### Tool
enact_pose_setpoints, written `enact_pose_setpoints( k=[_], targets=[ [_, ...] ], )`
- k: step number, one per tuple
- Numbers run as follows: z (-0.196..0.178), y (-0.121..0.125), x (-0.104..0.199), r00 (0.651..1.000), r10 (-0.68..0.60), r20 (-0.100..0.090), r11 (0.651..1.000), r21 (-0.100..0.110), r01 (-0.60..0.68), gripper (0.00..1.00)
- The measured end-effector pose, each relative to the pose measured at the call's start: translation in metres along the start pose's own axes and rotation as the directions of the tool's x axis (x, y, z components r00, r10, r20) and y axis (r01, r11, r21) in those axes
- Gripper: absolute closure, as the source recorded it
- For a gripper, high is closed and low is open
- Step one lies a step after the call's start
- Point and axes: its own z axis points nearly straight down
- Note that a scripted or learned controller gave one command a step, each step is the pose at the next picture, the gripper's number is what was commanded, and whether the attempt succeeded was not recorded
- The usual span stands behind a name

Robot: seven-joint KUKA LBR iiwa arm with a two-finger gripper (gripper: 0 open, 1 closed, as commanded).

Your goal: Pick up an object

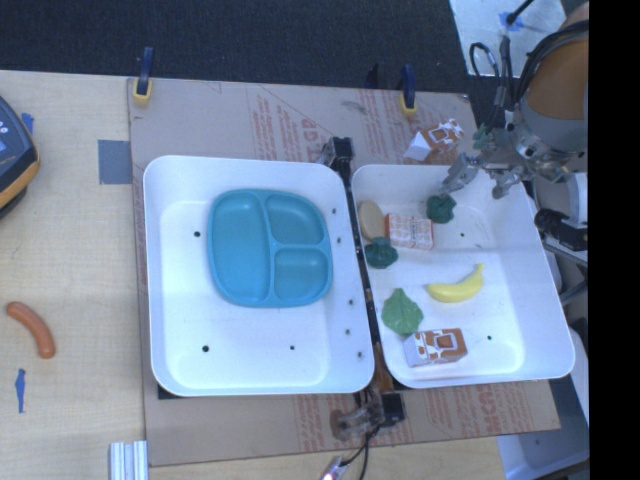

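Your claw (478,173) hovers open at two o'clock, just beside the small dark green lump (440,207).

The gripper (482,176) hangs over the right bin (520,268) at its twelve o'clock edge, a dark green lump (440,207) just beside its fingers (458,178).
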Motion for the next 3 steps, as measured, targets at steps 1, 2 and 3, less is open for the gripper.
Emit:
enact_pose_setpoints(
  k=[1, 2, 3],
  targets=[
    [0.069, -0.003, -0.009, 1.000, -0.001, 0.000, 1.000, 0.005, 0.001, 0.00],
    [0.040, -0.044, 0.024, 1.000, -0.001, 0.000, 1.000, 0.003, 0.001, 0.00],
    [0.089, 0.007, 0.006, 1.000, -0.002, 0.000, 1.000, -0.003, 0.002, 0.00]
  ],
)
